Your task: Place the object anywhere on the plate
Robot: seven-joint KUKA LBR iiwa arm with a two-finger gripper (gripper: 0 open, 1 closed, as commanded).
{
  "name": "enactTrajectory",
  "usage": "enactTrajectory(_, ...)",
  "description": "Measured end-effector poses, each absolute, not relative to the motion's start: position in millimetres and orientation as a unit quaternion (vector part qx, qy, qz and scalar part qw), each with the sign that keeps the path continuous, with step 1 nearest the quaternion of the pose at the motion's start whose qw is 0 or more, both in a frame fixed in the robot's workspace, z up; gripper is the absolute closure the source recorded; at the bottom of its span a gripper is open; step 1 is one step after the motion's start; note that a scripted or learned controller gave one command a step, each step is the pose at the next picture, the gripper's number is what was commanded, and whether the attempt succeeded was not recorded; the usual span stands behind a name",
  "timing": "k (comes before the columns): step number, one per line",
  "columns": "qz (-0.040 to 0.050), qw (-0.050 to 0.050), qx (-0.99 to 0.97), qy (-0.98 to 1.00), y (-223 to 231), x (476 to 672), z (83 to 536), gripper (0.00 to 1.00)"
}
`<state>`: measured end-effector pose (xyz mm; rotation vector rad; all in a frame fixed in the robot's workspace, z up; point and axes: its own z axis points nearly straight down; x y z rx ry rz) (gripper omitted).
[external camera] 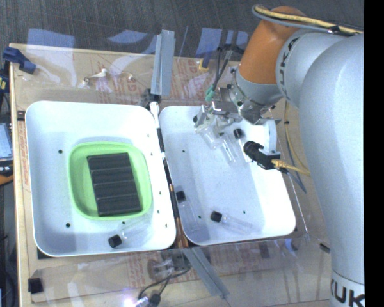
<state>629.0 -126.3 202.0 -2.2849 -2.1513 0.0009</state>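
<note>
A dark grey ribbed rectangular block (114,184) lies flat on the green plate (79,190), which sits in the middle of the left white bin (41,126). My gripper (219,141) hangs over the far part of the right bin (269,203), well away from the plate. Its clear fingers (228,150) stand apart, open, with nothing between them. The grey arm with its orange band (265,43) comes in from the upper right.
A small black piece (114,240) lies near the left bin's front edge. Another black piece (216,216) and a clear bit (238,222) lie in the near part of the right bin. A raised ridge (166,171) divides the bins.
</note>
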Motion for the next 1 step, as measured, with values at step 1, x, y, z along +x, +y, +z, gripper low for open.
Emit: enactTrajectory(1, 0.0003, 0.002, -0.728, -0.685, -126.4, 629.0, 202.1, 0.0)
